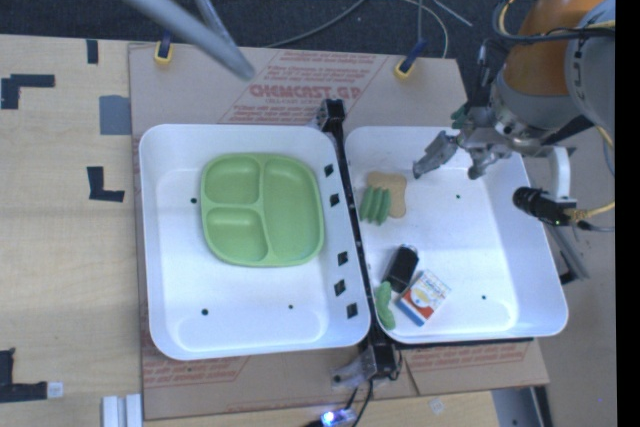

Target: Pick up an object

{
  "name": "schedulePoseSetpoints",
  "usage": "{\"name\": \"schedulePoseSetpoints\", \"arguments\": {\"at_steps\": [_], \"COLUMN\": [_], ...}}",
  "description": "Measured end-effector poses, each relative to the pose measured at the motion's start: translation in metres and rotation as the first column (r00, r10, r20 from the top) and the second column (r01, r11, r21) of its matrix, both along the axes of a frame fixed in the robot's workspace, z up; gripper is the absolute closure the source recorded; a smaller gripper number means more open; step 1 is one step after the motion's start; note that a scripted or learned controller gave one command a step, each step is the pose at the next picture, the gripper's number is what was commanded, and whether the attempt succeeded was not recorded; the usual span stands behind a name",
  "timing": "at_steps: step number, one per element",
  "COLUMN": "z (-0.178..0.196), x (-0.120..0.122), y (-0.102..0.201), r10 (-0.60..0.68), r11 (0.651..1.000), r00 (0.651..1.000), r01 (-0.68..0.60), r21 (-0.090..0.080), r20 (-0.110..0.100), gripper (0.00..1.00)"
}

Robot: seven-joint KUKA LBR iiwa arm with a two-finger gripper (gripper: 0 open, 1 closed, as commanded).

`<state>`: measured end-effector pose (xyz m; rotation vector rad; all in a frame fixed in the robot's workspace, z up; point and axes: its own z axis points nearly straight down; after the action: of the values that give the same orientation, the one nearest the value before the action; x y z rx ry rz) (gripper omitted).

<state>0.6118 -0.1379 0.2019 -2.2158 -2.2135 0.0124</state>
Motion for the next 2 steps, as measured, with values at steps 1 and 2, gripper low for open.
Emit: {"name": "schedulePoseSetpoints", "arguments": {"at_steps": [1, 2], "z": [0.006, -0.041], "x": [0.002, -0.005], "y": [0.0, -0.003], "r10": [0.003, 0.002], "r11": [1.0, 1.0], "r00": [1.0, 1.0], "r01": [-0.003, -0.002], "r21": [-0.001, -0.001], "r20": [0.01, 0.006], "gripper": [0.0, 0.0]}}
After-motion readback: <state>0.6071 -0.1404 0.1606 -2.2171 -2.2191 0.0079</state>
